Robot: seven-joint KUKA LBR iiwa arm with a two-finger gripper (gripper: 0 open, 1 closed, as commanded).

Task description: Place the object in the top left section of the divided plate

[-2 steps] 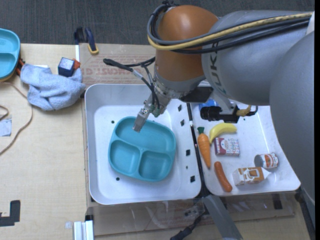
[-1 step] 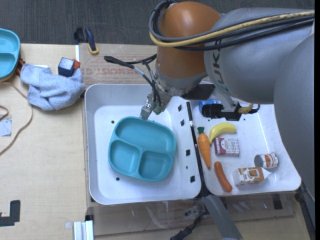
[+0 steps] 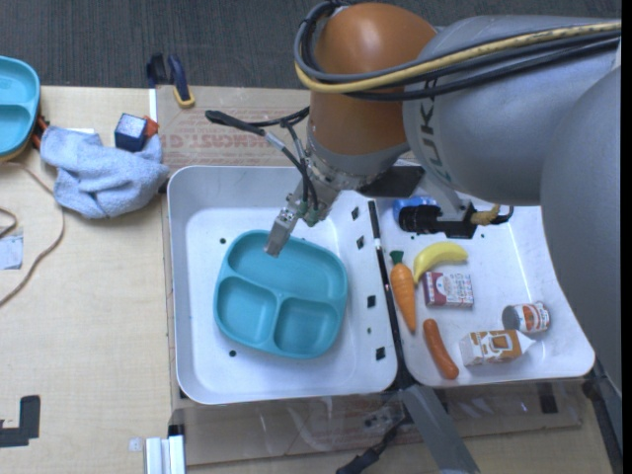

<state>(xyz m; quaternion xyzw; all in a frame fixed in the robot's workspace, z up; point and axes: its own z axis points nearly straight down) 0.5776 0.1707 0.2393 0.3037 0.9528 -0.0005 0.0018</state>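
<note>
A blue divided plate (image 3: 247, 302) lies in the left white bin (image 3: 197, 363), with one large section at the top and two smaller ones below. My gripper (image 3: 279, 237) hangs over the plate's upper rim, at the top of the large section, reaching down from the orange-banded wrist (image 3: 360, 77). Nothing can be made out at its tip; a small green part (image 3: 312, 215) shows just above it on the wrist. In the right bin (image 3: 553, 265) lie a carrot (image 3: 402, 295), a banana (image 3: 439, 257), a red sausage (image 3: 440, 350), two small cartons, a can (image 3: 525, 317) and a blue item (image 3: 419, 213).
The arm's bulk covers the upper right of the view and the back of the right bin. On the bench to the left lie a grey cloth (image 3: 104, 171), a small dark cube (image 3: 131, 129), a blue bowl (image 3: 14, 102) and a thin cable (image 3: 49, 235).
</note>
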